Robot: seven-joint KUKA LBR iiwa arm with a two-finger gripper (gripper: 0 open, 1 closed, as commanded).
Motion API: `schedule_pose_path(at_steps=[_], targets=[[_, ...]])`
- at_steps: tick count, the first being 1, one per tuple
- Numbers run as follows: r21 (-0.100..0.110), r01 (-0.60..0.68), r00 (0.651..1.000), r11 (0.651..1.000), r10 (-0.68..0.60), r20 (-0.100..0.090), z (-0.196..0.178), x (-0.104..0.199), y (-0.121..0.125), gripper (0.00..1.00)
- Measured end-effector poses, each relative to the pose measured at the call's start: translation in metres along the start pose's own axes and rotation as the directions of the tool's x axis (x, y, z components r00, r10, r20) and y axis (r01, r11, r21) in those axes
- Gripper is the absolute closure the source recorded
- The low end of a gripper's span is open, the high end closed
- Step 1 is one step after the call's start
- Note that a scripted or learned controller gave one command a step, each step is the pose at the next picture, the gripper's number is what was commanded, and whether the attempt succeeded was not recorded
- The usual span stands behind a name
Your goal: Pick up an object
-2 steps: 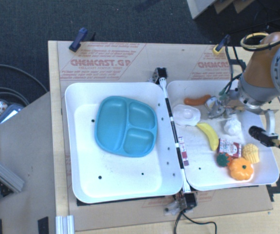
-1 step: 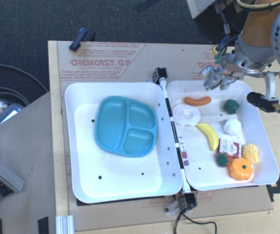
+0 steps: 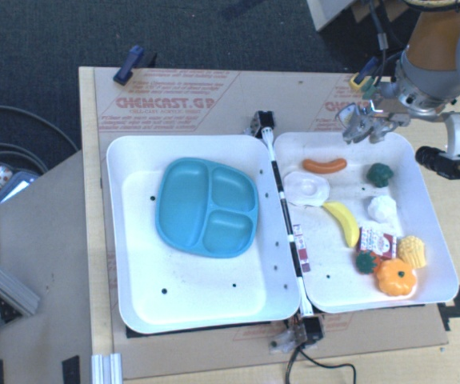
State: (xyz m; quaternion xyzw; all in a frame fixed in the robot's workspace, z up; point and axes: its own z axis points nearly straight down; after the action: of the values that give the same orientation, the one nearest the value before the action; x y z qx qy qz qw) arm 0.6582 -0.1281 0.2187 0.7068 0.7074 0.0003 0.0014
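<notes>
My gripper (image 3: pixel 363 126) hangs above the far rim of the right bin (image 3: pixel 438 222), with nothing visible between its fingers. Just below it in that bin lie an orange sausage (image 3: pixel 325 166) and a dark green broccoli piece (image 3: pixel 379 174). Further toward the front are a white fried egg (image 3: pixel 306 189), a yellow banana (image 3: pixel 343 222), a white lump (image 3: pixel 382 208), a small red and white packet (image 3: pixel 376 242), a corn cob (image 3: pixel 412 251), a small green piece (image 3: pixel 365 262) and an orange pumpkin (image 3: pixel 396 278).
The left bin (image 3: pixel 134 270) holds a blue divided plate (image 3: pixel 207 207). A black clip (image 3: pixel 262 122) sits where the two bins meet at the back. A blue clamp (image 3: pixel 128 65) lies at the bench's far left corner. Cables run along the left.
</notes>
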Motion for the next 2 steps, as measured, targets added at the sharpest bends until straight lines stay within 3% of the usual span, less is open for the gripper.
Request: schedule_pose_path(at_steps=[1, 2], targets=[[0.0, 0.002, 1.0, 1.0, -0.002, -0.002, -0.0199, 0.0509, 0.009, 1.0], [0.0, 0.0, 1.0, 1.0, 0.0, -0.001, -0.0197, 0.05, 0.0087, 0.0]])
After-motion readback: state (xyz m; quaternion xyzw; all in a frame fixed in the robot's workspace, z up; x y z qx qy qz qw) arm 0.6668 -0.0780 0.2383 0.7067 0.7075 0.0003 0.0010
